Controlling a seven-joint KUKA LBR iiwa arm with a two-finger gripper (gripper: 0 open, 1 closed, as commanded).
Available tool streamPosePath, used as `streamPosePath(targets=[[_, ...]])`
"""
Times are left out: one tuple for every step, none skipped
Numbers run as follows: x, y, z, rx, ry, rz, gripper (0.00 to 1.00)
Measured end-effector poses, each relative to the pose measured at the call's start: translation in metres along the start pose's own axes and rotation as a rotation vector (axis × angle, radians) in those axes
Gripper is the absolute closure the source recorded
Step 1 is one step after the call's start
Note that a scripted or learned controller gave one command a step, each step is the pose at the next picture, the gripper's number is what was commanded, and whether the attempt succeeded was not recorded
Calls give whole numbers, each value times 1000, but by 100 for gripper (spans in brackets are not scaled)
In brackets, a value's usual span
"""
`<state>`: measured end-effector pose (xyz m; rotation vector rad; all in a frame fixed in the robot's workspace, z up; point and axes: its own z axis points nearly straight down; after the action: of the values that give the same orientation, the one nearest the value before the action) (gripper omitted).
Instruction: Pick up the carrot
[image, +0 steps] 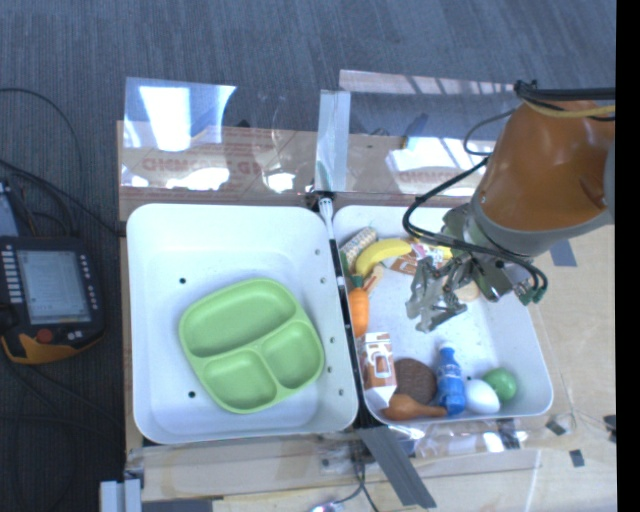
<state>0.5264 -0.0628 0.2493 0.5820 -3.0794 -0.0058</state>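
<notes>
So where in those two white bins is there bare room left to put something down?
Left bin: bare floor all around the green divided plate, widest along the far wall. Right bin: crowded along its left wall and near edge with carrot, banana and blue bottle; a bare patch lies under the gripper.

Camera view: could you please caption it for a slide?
Gripper above the right bin, carrot lying by its left wall.

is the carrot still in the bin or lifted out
In the bin: the carrot lies against the right bin's left wall, apart from the hand.
</notes>
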Motion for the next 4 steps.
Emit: streamPosePath(targets=[[-16,-49,-74,7,-13,231,100],[-8,-32,4,3,-6,525,100],[30,17,67,2,-5,957,100],[-5,-30,-44,2,-14,1161,100]])
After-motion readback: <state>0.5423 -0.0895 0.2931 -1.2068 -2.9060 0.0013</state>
